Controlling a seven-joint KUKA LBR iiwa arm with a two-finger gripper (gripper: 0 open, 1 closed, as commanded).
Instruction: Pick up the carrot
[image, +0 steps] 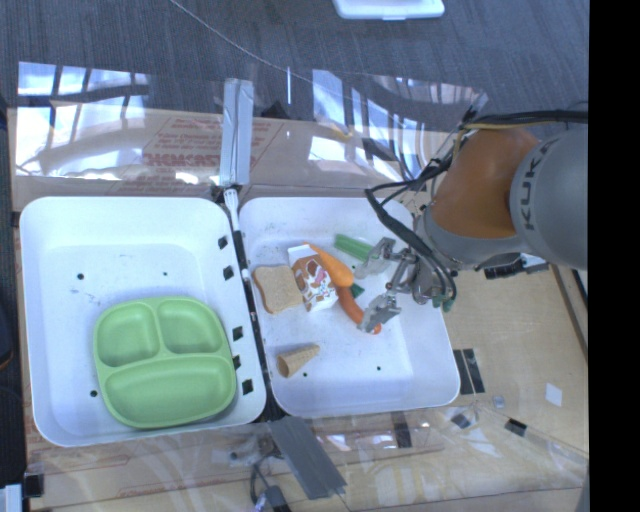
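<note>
Past the ice-cream cone (297, 357), the open gripper (381, 283) should straddle the carrot (341, 279) mid-length, then close squarely.

Dark carpet floor (120, 30); glossy wooden bench (520, 400).

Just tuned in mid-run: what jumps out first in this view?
The grey arm with its orange band reaches in from the right, its gripper low in the right bin at the carrot. Around the carrot lie a bread slice, a small carton, a green piece and a cone. In the left bin sits a green divided plate.
</note>
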